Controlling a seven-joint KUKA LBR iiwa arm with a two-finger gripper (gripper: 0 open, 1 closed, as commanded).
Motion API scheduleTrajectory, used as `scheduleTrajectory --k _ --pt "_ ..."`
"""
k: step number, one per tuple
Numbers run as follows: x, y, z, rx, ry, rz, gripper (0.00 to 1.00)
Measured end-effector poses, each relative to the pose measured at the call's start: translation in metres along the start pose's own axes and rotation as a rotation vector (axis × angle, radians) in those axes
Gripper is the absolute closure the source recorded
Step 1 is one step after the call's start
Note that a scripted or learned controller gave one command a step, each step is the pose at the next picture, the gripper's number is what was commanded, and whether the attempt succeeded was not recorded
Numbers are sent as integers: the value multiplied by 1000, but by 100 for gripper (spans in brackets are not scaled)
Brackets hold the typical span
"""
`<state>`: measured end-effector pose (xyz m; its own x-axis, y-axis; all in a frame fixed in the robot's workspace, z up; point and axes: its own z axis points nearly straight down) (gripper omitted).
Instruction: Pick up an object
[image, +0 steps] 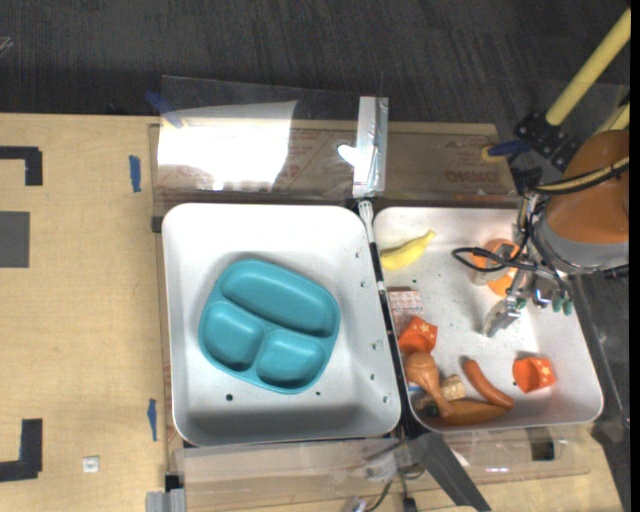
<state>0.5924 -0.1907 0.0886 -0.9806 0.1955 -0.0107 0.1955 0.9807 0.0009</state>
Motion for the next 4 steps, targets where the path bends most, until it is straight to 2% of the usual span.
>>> scheduleTrajectory --k 1,2,3,4 --pt "-21 4 1 1 -1 -43 0" --pt "-25 5 -15 3 -17 -42 100" --pt "-25 5 -14 2 -15 -42 0" --pt "-22 3 1 0 -1 81 0"
